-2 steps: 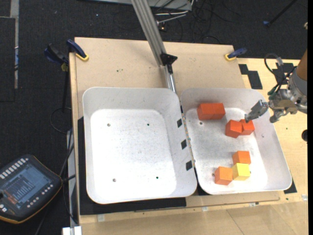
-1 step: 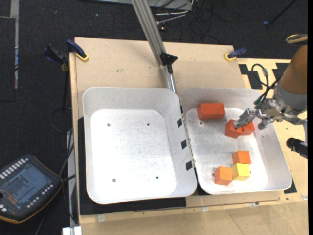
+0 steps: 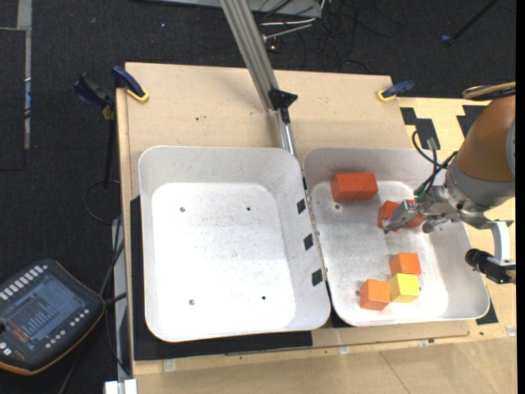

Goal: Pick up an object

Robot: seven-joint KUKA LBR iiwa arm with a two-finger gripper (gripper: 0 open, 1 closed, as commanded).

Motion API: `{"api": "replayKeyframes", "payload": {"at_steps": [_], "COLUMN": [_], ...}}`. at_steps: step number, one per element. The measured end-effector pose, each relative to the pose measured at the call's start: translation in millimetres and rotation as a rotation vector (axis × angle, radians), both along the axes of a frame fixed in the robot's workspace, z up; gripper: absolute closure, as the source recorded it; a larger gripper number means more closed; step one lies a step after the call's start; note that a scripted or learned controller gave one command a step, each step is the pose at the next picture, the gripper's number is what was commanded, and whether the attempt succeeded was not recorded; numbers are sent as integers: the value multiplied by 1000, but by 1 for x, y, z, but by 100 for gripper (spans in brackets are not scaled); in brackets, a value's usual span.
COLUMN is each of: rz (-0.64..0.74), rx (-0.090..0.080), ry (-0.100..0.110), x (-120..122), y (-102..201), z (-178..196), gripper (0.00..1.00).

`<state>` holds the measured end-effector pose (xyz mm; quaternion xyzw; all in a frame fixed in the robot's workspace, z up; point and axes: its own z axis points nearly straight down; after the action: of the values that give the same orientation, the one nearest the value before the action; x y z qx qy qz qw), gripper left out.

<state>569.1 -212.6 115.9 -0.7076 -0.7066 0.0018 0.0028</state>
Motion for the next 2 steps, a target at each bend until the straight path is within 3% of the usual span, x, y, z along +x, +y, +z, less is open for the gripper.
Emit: {"api": "replayKeyframes", "payload": {"at_steps": [1,2], "rz": [1,5], "rx": [-2,-4], "ry": [-9,-14], "x": [3,12], "y": [0,3], "z": [14,75], "gripper": [100,100]}}
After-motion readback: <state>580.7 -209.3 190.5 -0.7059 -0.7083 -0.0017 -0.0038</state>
